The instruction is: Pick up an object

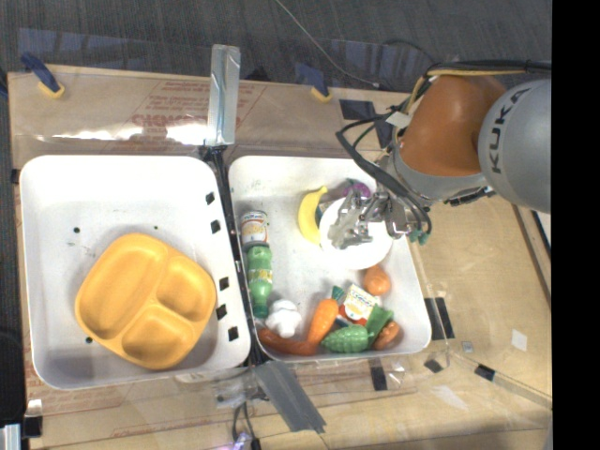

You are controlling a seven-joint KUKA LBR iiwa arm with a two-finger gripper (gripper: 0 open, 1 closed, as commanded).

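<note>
Surveying both bins, we log: left bin (37, 251), one yellow divided tray (145, 298). Right bin (281, 172): a banana (309, 212), a white plate (361, 249), a green bottle (257, 270), a carrot (322, 319), a cucumber (345, 339) and other toy foods crowded along its near edge. The gripper (354, 225) sits over the plate, beside the banana; whether it is apart or together, we cannot tell.

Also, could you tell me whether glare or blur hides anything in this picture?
Camera view: glare streaks the clear tape above the left bin; the end effector looks blurred over the white plate; the yellow tray is sharp.
</note>
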